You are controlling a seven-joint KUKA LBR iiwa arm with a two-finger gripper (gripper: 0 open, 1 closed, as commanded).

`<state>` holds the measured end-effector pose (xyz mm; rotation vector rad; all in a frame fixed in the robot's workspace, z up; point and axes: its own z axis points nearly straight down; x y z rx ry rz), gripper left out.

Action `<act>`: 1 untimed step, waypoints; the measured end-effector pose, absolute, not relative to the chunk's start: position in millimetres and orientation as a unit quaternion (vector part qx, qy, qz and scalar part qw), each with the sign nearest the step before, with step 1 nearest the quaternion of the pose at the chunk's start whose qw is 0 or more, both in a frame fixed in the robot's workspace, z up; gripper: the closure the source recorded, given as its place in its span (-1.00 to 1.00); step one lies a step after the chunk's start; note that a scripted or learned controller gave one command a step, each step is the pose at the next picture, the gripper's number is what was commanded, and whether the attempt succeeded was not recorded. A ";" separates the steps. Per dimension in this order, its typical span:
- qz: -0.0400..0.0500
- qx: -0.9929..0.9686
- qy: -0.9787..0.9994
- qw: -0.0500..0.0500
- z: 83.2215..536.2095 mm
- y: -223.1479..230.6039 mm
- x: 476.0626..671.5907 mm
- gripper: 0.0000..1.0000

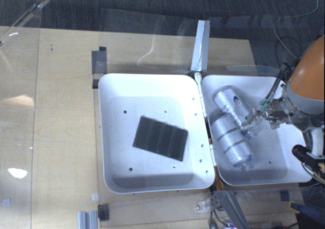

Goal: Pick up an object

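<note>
Two clear plastic bottles lie in the right bin (284,167): one (229,102) slants along the upper left, and a larger ribbed one (232,141) lies below it by the bin's left wall. My gripper (252,120) reaches in from the right and sits low between the two bottles, at the right side of the upper one. The orange band of the arm (310,78) rises above it at the right edge. A dark grey ribbed rectangular pad (160,138) lies flat in the middle of the left bin (122,96).
A metal divider post (200,45) stands at the back between the bins. Cables (307,159) hang off the arm over the right bin's right side. Wooden bench (51,121) extends to the left under a clear sheet.
</note>
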<state>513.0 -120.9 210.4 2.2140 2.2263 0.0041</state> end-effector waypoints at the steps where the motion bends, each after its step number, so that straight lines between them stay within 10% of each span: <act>1: 0.013 0.621 0.783 0.023 133.3 -121.8 545.2 -1.00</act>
